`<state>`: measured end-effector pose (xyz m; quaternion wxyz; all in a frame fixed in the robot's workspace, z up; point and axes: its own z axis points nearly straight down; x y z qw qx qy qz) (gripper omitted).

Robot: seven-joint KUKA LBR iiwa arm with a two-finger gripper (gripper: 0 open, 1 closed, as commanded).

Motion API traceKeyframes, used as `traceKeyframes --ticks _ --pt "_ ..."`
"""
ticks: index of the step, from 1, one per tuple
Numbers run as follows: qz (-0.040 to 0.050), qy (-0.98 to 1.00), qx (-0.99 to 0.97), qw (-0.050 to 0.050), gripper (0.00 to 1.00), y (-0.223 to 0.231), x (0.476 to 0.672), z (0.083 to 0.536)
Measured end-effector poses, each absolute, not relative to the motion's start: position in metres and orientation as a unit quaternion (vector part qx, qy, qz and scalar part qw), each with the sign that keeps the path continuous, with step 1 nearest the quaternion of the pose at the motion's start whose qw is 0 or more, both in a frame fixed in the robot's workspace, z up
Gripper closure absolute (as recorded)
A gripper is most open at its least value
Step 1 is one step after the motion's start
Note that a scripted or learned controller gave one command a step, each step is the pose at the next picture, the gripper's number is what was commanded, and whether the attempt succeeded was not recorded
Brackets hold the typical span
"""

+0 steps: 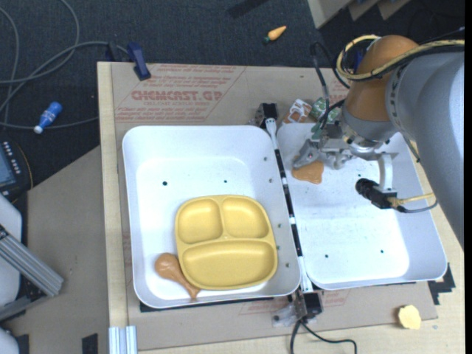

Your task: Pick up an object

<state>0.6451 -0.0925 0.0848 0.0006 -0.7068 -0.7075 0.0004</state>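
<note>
Bins first: two shallow white plastic bins sit side by side on the bench, and the grey arm with its orange band (383,72) leans over the right bin (354,249). The left bin (147,161) is well off to the jaws' left and holds a yellow three-compartment plastic tray (221,240), with a small tan drumstick-shaped toy (173,270) touching the tray's lower-left edge.

Under the wrist, the metal two-finger gripper (316,156) is down low in the right bin's upper-left corner, close to the wall shared by both bins. A small orange wedge-shaped piece (310,172) lies on the bin floor just below the fingertips, touching them or nearly so. It appears to sit beside the jaws and not between them, though the slanted view and the wrist's bulk make that uncertain. Whether the jaws are released or clenched I cannot tell.

The step in hand looks like the final approach to a grasp on the orange wedge-shaped piece. The next move seemingly calls for centring the jaws over the piece, clamping on it, then lifting straight up clear of the nearby bin wall.
</note>
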Motion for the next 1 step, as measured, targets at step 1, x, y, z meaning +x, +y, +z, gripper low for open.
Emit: traceKeyframes --ticks 1 --pt "-0.0007 -0.708 -0.707 -0.001 0.0 -0.0978 0.6593 0.0848"
